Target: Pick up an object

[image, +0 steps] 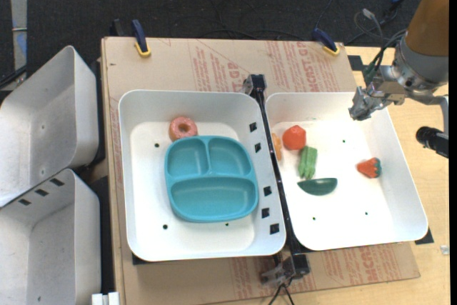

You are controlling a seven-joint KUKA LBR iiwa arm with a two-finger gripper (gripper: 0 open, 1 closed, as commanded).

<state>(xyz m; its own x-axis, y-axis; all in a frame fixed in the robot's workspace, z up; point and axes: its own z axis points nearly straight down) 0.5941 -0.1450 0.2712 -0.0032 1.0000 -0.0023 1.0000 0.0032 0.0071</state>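
Camera view: gripper (362, 109) hangs over the right bin's (400, 221) far rim, well beyond the strawberry (369, 168); its opening cannot be told.

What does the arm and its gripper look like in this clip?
The arm enters from the right: a thick rounded body with a broad orange band, then a grey metal wrist section below it. Thin dark cables run alongside the wrist. The gripper at its tip is small, grey and metallic, with a blocky shape. No lettering or markings can be made out on either.
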